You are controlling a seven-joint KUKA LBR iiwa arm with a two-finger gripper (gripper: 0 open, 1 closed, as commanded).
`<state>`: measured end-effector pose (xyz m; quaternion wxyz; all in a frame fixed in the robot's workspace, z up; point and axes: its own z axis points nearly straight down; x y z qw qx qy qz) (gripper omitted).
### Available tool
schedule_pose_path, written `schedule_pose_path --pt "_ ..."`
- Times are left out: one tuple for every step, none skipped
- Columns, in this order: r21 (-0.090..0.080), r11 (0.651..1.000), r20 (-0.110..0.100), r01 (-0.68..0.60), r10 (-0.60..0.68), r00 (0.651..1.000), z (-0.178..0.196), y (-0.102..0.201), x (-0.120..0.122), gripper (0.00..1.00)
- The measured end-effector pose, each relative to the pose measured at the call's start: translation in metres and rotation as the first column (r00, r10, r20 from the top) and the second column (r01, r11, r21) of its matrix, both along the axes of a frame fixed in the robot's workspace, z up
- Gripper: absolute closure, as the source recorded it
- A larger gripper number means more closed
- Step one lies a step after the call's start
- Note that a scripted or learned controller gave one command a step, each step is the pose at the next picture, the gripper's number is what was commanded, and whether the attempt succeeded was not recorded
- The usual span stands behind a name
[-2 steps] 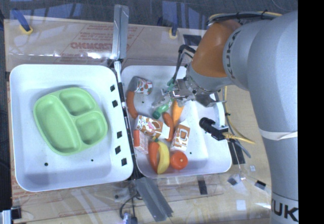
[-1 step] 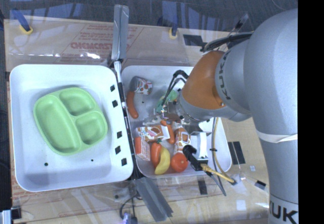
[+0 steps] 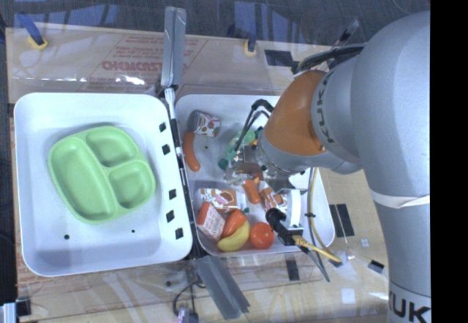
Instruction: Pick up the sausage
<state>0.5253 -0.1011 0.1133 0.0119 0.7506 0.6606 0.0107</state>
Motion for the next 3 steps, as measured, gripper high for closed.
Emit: schedule_pose_path --pt "0.0 1.0 0.0 0.0 0.0 1.0 0.0 0.0 0.0 0.0" --pt "-0.002 1.0 -0.003 -0.005 0.005 1.0 0.008 0.0 0.0 1.0" --pt "0.005 1.0 -0.039 0.001 -0.001 0.999 0.038 -0.001 0.023 1.0"
